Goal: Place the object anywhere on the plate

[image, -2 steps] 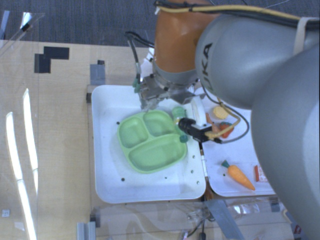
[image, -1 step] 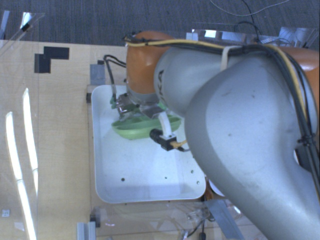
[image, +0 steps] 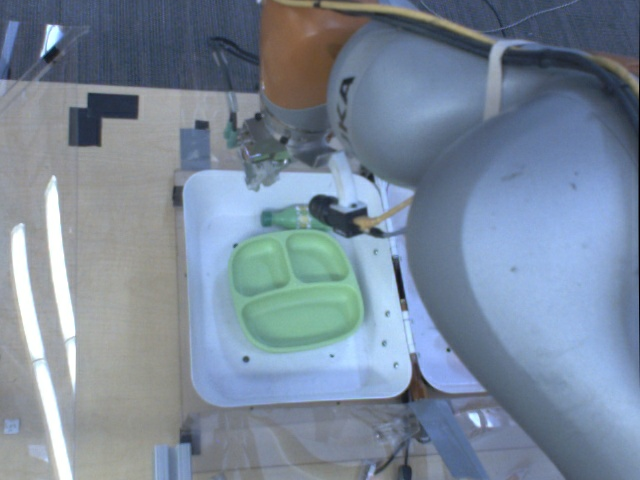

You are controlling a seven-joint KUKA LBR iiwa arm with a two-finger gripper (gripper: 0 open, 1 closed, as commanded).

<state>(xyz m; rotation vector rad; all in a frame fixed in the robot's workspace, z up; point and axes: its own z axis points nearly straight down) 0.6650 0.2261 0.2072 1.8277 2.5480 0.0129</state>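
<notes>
Camera view, down at a slant onto both bins. Tool [image: 256, 164] low over the far left corner of the left bin [image: 210, 268], right at the bin's far rim, pointing down. Cannot tell whether spread or pressed together: too small and too cluttered with metal parts to read. Directly above the tool, the orange band [image: 300, 48], then the grey arm [image: 520, 218], bulking large across the right side of the view and covering most of the right bin [image: 440, 363].

Nearer the camera and a little to the right of the tool, apart from it: a small green bottle [image: 292, 217], lying on its side on the white floor of the left bin, narrow end toward the left. Stretched along the far rim of the plate [image: 297, 290], just beside it, outside it; cannot tell whether touching.

Plate pale green, rounded, flat in the middle of the left bin, with three compartments: two small ones on the far side, one long one on the near side.

Around the bins, pale wooden tabletop [image: 100, 268], with a black stepped mark [image: 100, 116] toward its far left. Beyond the far edge, dark grey floor [image: 130, 18].
</notes>
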